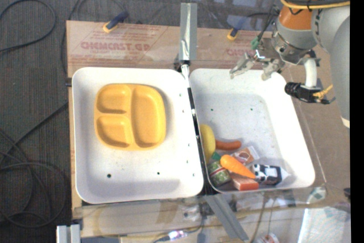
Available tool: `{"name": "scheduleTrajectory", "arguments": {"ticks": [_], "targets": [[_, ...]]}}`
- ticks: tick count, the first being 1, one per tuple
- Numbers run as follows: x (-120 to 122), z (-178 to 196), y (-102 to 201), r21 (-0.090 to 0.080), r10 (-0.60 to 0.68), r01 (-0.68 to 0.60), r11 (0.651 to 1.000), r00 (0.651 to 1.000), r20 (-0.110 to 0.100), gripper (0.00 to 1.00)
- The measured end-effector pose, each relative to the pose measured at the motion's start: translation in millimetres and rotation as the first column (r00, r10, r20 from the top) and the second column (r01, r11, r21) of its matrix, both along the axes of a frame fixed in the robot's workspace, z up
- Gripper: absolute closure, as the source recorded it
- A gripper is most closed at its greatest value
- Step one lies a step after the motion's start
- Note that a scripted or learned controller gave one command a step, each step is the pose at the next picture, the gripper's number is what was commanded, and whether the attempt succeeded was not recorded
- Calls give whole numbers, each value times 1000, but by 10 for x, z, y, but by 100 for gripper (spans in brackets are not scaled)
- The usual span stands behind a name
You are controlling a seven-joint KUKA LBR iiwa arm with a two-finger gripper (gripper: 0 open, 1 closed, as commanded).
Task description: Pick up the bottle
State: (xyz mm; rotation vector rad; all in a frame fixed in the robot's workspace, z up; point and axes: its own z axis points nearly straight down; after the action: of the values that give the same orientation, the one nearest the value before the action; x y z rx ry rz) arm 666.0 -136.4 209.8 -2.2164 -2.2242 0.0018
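My gripper [253, 70] hangs over the far rim of the right bin [296, 122], its two fingers spread open with nothing between them. The task's objects lie in a small pile at the near left corner of that bin, well away from the gripper. A dark green item [216, 171] that may be the bottle lies partly under an orange carrot [236, 166]. I cannot tell for certain which item in the pile is the bottle.
The pile also holds a yellow banana [207, 139], a red sausage [228, 145], a red block [245, 184] and a black-and-white item [267, 174]. A yellow divided plate [131, 115] sits in the left bin [85, 179]. A metal divider [186, 37] stands between the bins.
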Motion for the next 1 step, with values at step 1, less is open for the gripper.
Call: {"name": "scheduleTrajectory", "arguments": {"ticks": [1], "targets": [[-904, -1135, 315, 1, 294, -294, 956, 956, 1, 0]]}}
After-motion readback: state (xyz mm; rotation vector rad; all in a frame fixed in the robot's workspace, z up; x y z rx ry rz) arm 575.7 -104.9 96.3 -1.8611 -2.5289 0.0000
